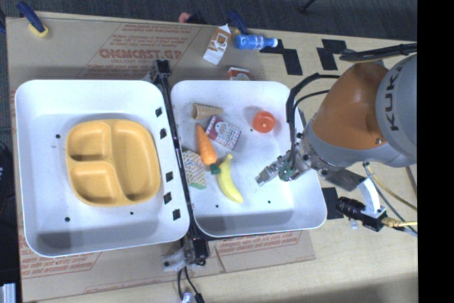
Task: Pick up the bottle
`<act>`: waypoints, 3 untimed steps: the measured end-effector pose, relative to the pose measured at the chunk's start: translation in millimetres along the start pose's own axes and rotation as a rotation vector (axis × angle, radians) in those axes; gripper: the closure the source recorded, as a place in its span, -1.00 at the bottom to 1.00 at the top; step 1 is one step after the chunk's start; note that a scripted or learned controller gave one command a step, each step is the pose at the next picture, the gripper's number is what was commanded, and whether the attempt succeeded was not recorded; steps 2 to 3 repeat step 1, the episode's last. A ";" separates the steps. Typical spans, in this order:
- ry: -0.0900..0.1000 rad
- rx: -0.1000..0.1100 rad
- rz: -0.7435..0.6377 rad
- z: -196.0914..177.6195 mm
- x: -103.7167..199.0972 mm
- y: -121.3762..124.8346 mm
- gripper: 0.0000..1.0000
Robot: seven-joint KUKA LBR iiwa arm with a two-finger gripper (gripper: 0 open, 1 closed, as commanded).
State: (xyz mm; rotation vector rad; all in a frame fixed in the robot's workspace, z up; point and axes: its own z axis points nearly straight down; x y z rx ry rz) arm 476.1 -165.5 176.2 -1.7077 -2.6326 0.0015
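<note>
Progress on the task looks close to nil. The bottle (254, 42), blue with a white cap end, lies on its side on the surface beyond the far rim of the right bin (305, 213), next to a small carton (217, 45), well apart from the arm. Nothing has been lifted; reaching, grasping and raising all remain to be done.

The gripper (273, 173) hangs low over the near right part of the right bin, just right of the banana (228, 181), with a carrot (206, 145) and an orange cap-like thing (263, 122) further off. It carries nothing that can be seen. Whether it is spread or closed cannot be told from this slant.
</note>
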 end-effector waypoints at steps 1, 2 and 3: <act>-0.002 -0.002 -0.064 -25.3 42.9 19.6 1.00; -0.002 -0.002 -0.064 -25.3 42.9 19.6 1.00; -0.002 -0.002 -0.064 -25.3 42.9 19.6 1.00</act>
